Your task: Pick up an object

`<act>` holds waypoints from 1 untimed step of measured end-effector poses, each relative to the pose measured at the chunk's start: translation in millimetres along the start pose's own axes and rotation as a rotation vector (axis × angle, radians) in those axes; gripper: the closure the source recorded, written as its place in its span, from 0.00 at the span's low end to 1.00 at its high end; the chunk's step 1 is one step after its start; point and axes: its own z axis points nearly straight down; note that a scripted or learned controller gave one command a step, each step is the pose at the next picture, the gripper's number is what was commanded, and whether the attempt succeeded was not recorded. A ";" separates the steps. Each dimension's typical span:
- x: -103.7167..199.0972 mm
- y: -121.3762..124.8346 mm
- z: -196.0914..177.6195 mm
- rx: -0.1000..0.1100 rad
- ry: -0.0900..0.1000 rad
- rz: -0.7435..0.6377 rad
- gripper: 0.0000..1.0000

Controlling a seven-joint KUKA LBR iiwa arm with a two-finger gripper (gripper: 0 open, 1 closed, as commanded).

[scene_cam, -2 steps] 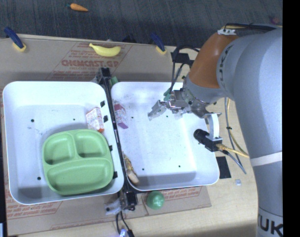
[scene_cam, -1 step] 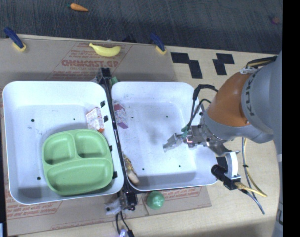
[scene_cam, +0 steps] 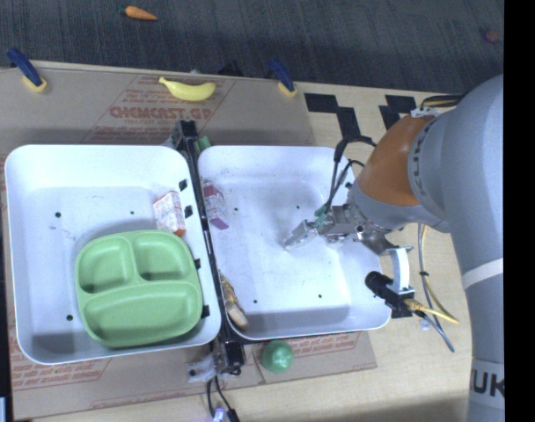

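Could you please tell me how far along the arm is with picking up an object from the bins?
Done: the gripper is already down inside the right bin. In hand: nothing shows between its fingers, which hang over bare bin floor. Left: the whole pick. The nearest candidates lie along that bin's left wall, a small packet near the top and a tan object lower down. The green tray sits in the left bin.
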 end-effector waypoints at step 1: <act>0.4 0.4 -10.2 0.001 0.001 -0.004 1.00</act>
